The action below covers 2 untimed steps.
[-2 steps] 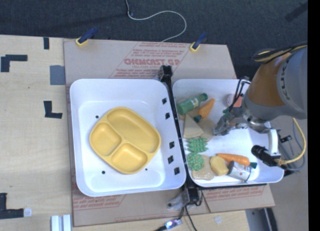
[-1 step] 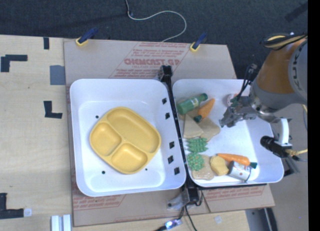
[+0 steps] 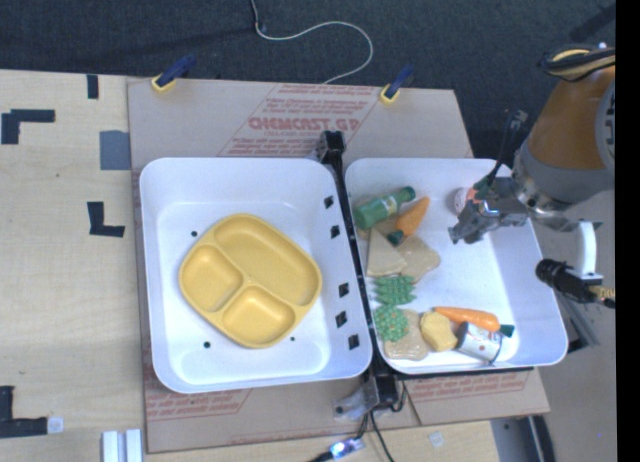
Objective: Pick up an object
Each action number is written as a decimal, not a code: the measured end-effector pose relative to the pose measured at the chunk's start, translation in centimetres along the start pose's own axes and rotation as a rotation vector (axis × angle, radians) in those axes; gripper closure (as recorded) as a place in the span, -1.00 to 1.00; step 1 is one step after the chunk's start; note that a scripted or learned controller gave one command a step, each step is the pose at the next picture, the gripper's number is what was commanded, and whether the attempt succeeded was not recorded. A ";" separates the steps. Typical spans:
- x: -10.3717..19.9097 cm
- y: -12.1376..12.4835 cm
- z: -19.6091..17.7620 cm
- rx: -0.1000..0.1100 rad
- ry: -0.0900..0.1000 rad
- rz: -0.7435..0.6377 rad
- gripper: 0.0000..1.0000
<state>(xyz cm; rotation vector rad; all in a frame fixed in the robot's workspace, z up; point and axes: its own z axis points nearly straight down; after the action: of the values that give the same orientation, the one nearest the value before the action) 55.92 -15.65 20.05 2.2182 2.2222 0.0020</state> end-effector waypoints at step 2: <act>5.5 1.8 -3.0 0.003 0.001 -0.003 1.00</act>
<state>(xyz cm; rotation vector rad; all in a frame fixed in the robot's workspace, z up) 57.68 -10.19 23.09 2.2166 2.2279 -0.0002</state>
